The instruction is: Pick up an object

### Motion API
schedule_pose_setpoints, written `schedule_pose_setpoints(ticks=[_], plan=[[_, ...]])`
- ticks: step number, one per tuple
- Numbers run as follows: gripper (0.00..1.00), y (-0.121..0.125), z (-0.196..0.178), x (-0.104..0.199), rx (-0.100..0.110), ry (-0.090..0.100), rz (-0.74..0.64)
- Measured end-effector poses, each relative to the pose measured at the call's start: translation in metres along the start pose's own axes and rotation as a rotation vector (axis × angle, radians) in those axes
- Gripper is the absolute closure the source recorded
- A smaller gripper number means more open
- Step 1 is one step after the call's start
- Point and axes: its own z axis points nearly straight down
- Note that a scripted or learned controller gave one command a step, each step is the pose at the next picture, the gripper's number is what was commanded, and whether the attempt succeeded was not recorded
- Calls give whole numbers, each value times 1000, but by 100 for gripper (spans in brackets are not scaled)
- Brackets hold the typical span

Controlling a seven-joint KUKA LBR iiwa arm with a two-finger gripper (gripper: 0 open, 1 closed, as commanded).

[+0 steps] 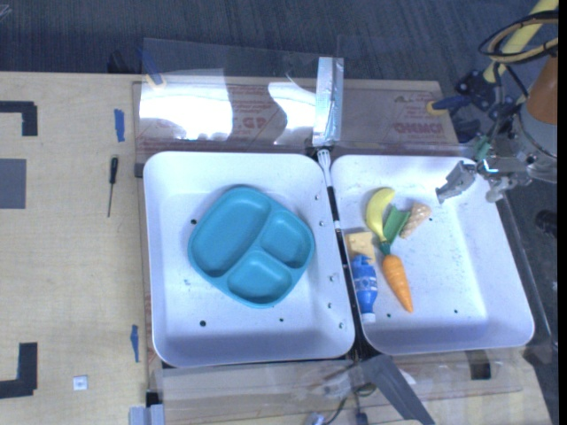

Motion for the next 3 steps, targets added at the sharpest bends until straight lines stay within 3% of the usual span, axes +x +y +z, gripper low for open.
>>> schedule_pose_setpoints(ticks=[1, 2, 3], plan=[[0, -11, 75, 39, 8, 2, -1], [0, -84, 144, 55, -6, 0, -20], [100, -82, 132, 54, -14, -3, -18]])
